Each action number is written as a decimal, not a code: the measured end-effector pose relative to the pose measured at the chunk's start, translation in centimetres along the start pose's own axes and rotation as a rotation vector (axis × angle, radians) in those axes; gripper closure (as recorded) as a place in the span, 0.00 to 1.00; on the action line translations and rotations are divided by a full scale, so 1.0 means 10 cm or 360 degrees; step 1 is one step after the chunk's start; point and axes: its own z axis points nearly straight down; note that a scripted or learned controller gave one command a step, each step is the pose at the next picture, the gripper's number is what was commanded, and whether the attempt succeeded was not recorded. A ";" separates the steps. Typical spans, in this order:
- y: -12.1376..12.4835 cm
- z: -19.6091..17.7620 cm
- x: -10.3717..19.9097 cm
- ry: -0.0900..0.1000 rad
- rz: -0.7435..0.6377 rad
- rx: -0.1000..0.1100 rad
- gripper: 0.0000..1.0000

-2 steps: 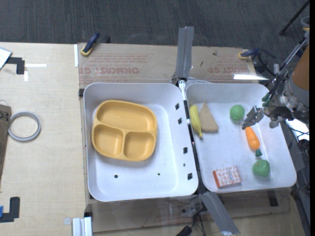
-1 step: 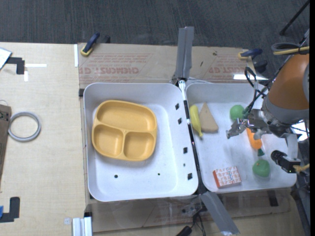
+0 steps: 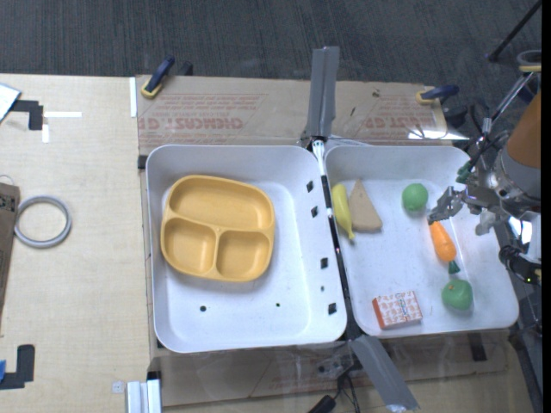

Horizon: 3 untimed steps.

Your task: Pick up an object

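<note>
**Gripper above the carrot in the right bin**

Two white bins sit side by side on the table. The left bin holds a yellow tray with three compartments, lying in the bin's upper left part.

The right bin holds the loose things. A banana lies along its left wall, touching a tan wedge just to its right. A green ball sits near the middle of the bin's far side. A carrot lies right of centre, orange with a small green end pointing toward the near side. Near that green end, though apart from it, is a green apple. A red and white box lies flat near the front wall, left of the apple.

The arm comes in from the right, its orange band at the frame's edge. The gripper hangs over the right part of the right bin, just above the carrot's upper end in this view; whether it touches the carrot cannot be told. How wide it stands cannot be told either (the dark metal parts blur together), and nothing is seen held in it. The green ball lies just to its left, apart from it.

On the table to the left lies a grey tape ring, well apart from the bins. Brown cardboard lies behind both bins
</note>
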 end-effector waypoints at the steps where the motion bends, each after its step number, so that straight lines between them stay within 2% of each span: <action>1: -0.65 -0.58 -0.18 0.0001 0.0038 0.0002 0.00; 2: -0.38 0.73 -0.27 0.0011 0.0289 0.0005 0.00; 3: 0.18 0.82 0.05 0.0001 -0.0154 -0.0002 0.00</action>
